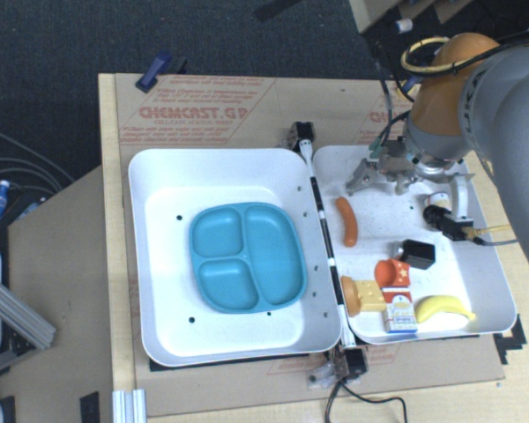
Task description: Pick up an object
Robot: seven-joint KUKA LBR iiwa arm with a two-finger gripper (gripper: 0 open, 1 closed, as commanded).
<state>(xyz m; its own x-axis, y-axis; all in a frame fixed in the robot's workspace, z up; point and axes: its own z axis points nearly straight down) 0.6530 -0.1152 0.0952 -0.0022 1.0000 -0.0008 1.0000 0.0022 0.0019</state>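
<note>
While the grey arm [502, 104] reaches in over the far right corner of the right bin [489, 276], its gripper [381, 173] hangs low at the bin's far edge; whether it is open or closed cannot be told. Six objects lie there: one sausage [347, 220] near the left wall, one black block [418, 254], one red piece [392, 273], one orange-tan piece [361, 295], one small carton [400, 314] and one banana [443, 307] crowding the near edge. One blue divided plate [247, 256] sits mid left bin [159, 192], with bare floor all round.
</note>
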